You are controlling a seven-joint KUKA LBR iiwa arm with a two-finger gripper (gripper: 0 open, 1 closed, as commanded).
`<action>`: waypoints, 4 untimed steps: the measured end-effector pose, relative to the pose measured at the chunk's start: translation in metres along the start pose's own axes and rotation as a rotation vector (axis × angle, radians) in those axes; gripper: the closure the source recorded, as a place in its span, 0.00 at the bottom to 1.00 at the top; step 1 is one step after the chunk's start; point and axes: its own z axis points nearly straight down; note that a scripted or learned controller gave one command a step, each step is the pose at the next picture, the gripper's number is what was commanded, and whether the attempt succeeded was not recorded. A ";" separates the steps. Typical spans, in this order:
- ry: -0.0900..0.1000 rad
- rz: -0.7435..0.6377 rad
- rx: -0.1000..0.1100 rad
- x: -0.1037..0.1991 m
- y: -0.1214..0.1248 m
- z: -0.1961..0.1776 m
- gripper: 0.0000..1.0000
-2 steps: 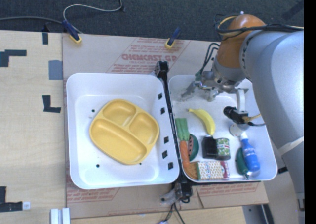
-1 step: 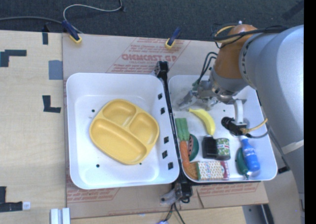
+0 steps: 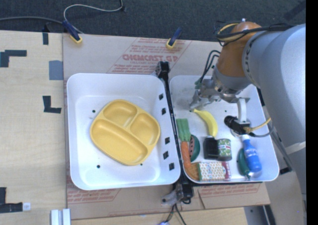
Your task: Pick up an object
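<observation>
We are hovering our hand point(image 3: 198, 101) just above the stem end of the banana point(image 3: 208, 121) in the right bin point(image 3: 271, 164), not seeing if it is spread, so it is probably risking slipping off the curved peel.

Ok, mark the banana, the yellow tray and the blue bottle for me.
banana point(image 3: 208, 121): camera view, middle of its curved body.
yellow tray point(image 3: 125, 131): camera view, central divider ridge.
blue bottle point(image 3: 251, 157): camera view, middle of its body.

One fixed camera above the bench, slanting down on both bins point(image 3: 74, 119)
</observation>
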 end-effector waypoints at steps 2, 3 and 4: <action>0.001 0.002 0.000 -0.029 -0.050 0.009 0.00; 0.000 0.001 -0.001 -0.029 -0.049 0.000 1.00; 0.001 0.000 -0.001 0.007 -0.065 -0.150 1.00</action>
